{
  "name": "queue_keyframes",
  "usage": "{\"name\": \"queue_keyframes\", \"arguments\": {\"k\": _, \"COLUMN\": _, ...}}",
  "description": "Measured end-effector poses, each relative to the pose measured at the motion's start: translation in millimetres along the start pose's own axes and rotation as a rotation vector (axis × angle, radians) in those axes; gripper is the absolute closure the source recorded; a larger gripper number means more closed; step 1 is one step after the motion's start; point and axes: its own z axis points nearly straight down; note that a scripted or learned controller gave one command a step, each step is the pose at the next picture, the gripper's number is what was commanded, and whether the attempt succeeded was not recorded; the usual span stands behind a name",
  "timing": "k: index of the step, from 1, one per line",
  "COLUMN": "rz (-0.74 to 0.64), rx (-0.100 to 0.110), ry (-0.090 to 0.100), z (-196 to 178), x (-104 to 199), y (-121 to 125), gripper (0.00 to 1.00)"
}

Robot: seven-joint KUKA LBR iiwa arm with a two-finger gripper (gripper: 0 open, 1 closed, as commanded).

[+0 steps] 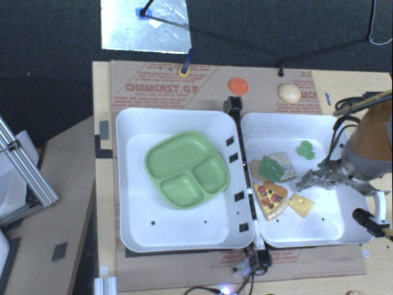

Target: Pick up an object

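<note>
Two-finger gripper [305, 181] low in right white bin [325, 229]; whether spread or pinched, cannot tell. Nearest target: flat yellow cheese wedge toy [301, 204], at six o'clock of gripper, beside pizza slice toy [272, 199]. Probably light, stiff, slick; best pinched across edges.

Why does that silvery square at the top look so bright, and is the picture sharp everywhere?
In the camera view, the foil-like sheet throws back patchy glare; the white bins look evenly lit with soft, faint shadows; small toys such as the pizza slice are slightly soft, and the arm's wrist at the right edge is a bit blurred.
</note>
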Motion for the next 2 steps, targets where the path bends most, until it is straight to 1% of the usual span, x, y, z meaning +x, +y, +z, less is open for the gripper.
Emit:
{"name": "queue_keyframes", "arguments": {"k": 1, "rz": 0.000, "rx": -0.003, "ry": -0.001, "z": -11, "x": -1, "y": 1, "gripper": 1.00}}
{"name": "queue_keyframes", "arguments": {"k": 2, "rz": -0.001, "rx": -0.005, "ry": -0.002, "z": -55, "x": -5, "y": 1, "gripper": 1.00}}
